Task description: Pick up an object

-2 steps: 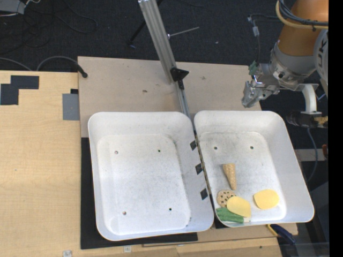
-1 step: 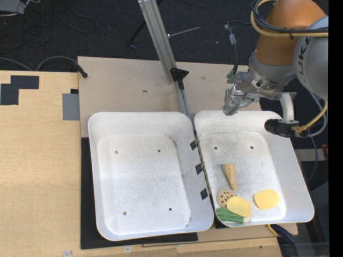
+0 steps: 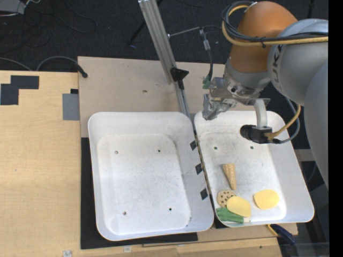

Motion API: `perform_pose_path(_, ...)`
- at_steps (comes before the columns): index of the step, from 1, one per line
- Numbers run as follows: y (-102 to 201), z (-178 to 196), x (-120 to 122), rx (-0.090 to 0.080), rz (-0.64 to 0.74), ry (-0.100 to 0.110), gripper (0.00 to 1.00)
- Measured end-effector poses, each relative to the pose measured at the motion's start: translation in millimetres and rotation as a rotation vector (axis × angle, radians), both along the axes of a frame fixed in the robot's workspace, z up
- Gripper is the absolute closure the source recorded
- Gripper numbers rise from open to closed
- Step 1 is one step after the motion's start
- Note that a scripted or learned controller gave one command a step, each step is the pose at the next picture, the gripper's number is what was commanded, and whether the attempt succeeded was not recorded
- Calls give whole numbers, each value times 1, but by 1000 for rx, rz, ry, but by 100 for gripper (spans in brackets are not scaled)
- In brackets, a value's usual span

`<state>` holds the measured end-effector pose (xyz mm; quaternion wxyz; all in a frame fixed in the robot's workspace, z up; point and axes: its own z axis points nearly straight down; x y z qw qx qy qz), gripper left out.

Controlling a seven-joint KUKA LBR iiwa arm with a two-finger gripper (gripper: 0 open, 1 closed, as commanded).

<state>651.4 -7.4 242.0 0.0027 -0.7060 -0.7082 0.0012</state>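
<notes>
Bottom right of the frame, near edge of the right bin (image 3: pixel 300 197): green piece (image 3: pixel 229 215) touching a yellow oval (image 3: pixel 239 206), round tan perforated cracker (image 3: pixel 223 197) just beside it, second yellow piece (image 3: pixel 266 199) to its right, tan cone (image 3: pixel 229 174) a bit further up (all loose on the bin floor, nothing lifted). Left bin (image 3: pixel 102 143) sits lower centre, flush against the right one. Further back, upper right, gripper (image 3: pixel 212 110) hangs over the right bin's far left corner, well apart from the items; can't tell its finger state.
</notes>
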Motion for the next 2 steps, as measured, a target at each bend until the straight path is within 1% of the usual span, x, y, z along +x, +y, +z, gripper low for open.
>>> perform_pose_path(1,44,-1,4,-1,1,-4,100)
perform_pose_path(2,97,-17,-8,-1,1,0,100)
